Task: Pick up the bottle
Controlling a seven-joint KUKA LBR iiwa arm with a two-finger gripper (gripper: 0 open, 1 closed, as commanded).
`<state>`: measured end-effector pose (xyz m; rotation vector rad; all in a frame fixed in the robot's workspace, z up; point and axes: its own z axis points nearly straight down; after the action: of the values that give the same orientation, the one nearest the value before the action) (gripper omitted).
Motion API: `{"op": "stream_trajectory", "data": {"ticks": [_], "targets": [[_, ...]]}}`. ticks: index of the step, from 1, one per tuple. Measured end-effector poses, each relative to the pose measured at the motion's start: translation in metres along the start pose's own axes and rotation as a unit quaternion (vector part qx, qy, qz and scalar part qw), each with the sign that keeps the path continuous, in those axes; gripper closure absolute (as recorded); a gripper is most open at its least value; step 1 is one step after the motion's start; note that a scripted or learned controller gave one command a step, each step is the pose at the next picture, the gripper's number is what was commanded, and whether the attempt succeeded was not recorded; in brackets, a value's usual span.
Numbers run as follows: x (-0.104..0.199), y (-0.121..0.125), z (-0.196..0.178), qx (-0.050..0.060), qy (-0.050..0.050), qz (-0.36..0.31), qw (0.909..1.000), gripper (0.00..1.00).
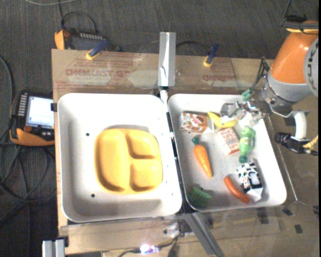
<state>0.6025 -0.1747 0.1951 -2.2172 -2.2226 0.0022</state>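
- Camera view: two white bins sit side by side on the tabletop [64,74], so the arm reaching in from the right can work over either one
- The left bin [75,116] holds a yellow tray [129,159] lying flat in its middle; it plays no part in this pick
- The right bin [278,191] holds the clutter: a green bottle [247,142] lies on its side near the bin's right wall, upper half, its length running roughly toward and away from the camera
- Just left of the bottle lies a red-and-white packet [230,141], close enough that I judge a finger would have little room on that side
- A carrot [203,160] lies toward the bin's middle, a red box [193,122] near the upper left, a yellow piece [223,122] beside it, a cow-print carton [250,178] and a sausage [236,190] lower right, and a green vegetable [200,196] at the lower edge
- The hand [242,109] hangs over the bin's upper right corner, just above the bottle's far end, placed as if lining up for a descent
- How far its jaws stand apart I cannot tell; the metal parts blur together against the clutter, and nothing is seen held
- The bottle rests on the bin floor, so the pick looks not yet made
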Motion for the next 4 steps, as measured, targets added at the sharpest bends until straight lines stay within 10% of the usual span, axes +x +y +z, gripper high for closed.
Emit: {"op": "stream_trajectory", "data": {"ticks": [2,3,4], "targets": [[-0.04,0.002,0.098,-0.003,0.003,-0.034,0.9994,0.0],[-0.043,0.001,0.089,-0.003,0.001,-0.033,0.9995,1.0],[-0.041,0.002,0.087,-0.004,0.001,-0.034,0.9994,0.0]]}}
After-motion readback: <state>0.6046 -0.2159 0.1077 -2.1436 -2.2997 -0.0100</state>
